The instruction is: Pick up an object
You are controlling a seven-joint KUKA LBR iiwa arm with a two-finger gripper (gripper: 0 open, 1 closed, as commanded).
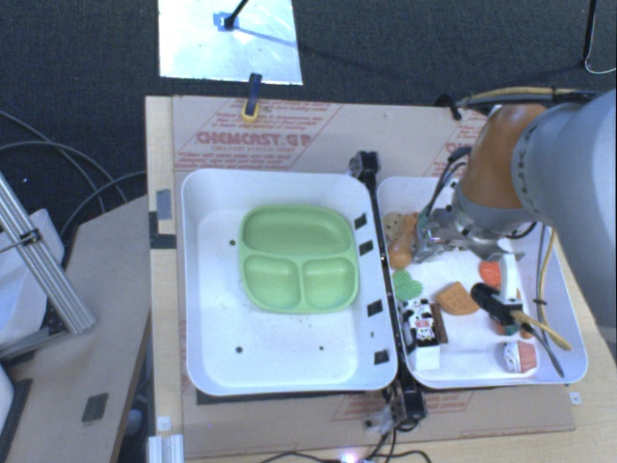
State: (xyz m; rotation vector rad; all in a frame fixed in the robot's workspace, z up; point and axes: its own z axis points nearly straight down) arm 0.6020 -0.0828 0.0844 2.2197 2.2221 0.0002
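My gripper [422,243] is low in the right bin [569,350], near its upper left corner. It hangs right beside an orange piece [400,252] and a tan cookie-like piece [392,225]. Whether anything sits in it is hidden by the wrist. Below it lie a green piece [407,285], a brown wedge [460,300], a black-and-white toy [418,317] and a white block [427,357]. A red piece [489,272] and a white and orange cup-like thing [521,355] lie further right.
The left bin [207,355] holds a green divided plate [297,258]. A black divider with clips [378,258] runs between the bins. The arm's grey body [569,181] covers the right bin's upper right part.
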